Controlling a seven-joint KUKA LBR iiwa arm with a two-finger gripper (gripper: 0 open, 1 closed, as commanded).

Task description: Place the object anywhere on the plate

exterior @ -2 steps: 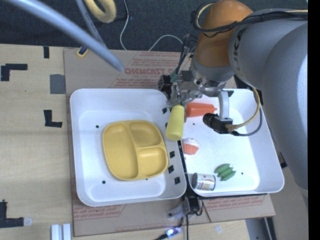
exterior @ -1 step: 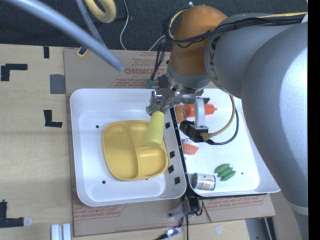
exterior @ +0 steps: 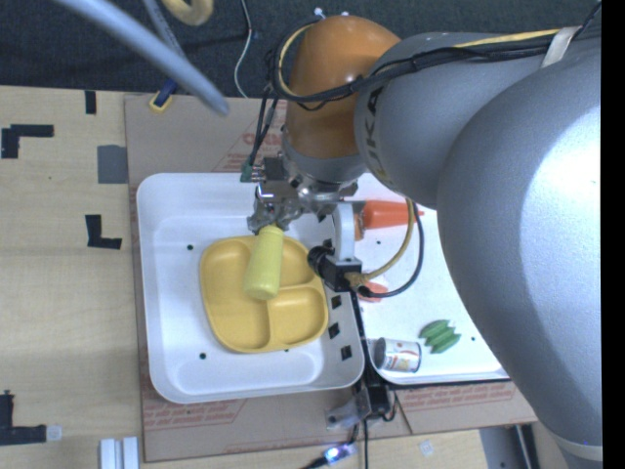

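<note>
Nearest the camera, a small can [exterior: 398,356] and a green pod [exterior: 439,335] lie in the right bin [exterior: 469,364]; further back the yellow divided plate [exterior: 234,311] sits in the left bin [exterior: 166,291]; the yellow-green cylinder [exterior: 264,262] lies across the plate's upper part, its top end right at the gripper [exterior: 276,210]; can't tell if it's gripped; an orange carrot-ish thing [exterior: 386,213] is behind.

Wooden bench [exterior: 59,291], cardboard sheet [exterior: 176,135] on it; 2 white bins [exterior: 161,262] atop

Wooden bench [exterior: 59,291] under a cardboard sheet [exterior: 186,135]; dark floor [exterior: 59,27] beyond.
</note>
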